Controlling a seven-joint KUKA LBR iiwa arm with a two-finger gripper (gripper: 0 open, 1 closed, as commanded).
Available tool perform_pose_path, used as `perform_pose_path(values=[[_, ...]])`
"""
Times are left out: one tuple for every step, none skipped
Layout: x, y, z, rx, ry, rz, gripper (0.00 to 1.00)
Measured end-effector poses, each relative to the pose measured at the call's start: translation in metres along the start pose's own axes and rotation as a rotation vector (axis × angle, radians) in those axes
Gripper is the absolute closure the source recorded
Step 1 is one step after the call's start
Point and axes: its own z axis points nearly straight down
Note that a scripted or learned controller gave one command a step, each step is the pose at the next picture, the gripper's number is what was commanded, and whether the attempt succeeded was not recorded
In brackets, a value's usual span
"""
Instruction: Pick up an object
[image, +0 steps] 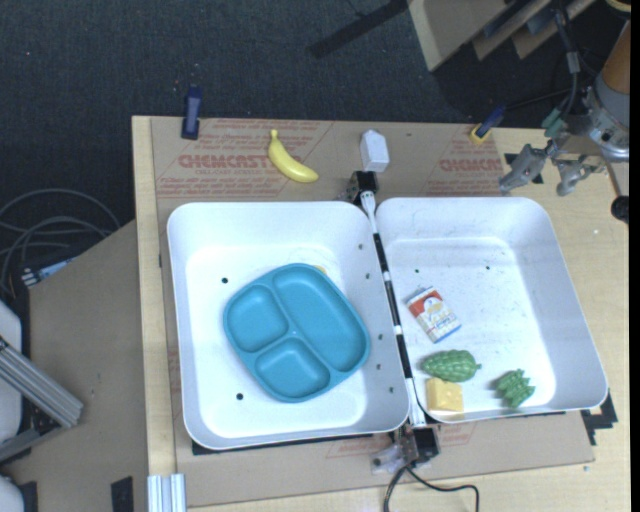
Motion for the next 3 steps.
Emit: perform_pose_path(values=[[-0.004, -0.001, 0.159, 0.004, 0.001, 0.000, 0.00], [0.046, -0.102, 0.115, 0.001, 0.001, 0.000, 0.00], [0.090, -0.186, 0.170, 0.001, 0.001, 0.001, 0.00]])
